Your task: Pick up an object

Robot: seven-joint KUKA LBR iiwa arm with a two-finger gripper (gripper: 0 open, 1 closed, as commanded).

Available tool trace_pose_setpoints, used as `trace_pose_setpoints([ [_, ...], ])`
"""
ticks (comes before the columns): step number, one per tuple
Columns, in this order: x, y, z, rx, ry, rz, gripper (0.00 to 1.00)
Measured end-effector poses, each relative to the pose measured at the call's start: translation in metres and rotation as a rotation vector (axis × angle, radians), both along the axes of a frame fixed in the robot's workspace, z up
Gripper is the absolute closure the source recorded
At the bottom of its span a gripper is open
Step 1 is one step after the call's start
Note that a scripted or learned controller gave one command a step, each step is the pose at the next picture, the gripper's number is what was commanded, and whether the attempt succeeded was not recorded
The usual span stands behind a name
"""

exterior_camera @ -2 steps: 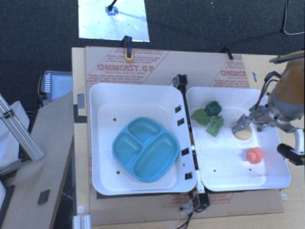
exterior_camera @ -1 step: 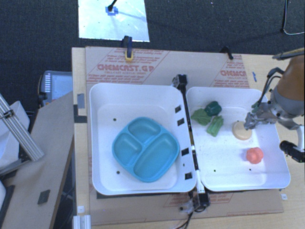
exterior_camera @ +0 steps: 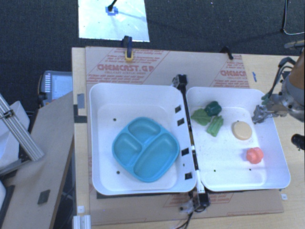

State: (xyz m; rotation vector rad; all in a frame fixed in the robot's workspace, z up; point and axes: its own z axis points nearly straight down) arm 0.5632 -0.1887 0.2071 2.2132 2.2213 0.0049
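hand point(exterior_camera: 260, 112) over right bin's point(exterior_camera: 274, 180) edge, near beige disc point(exterior_camera: 242, 130)

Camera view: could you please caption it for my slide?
Gripper at the right bin's far edge, beside green, cream and pink items.

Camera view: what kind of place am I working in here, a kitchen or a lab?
Most likely a robot test bench in a lab: two white bins on a sheet of cardboard, toy-like items and a blue divided plate as props, and dark carpet around.
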Motion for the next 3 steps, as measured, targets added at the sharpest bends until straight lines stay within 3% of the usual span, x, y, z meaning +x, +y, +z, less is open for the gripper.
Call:
trace_pose_setpoints([
  [1, 0.001, 0.0, 0.004, 0.001, 0.003, 0.0, 1.0],
  [3, 0.007, 0.097, 0.005, 0.003, 0.005, 0.006, 1.0],
])
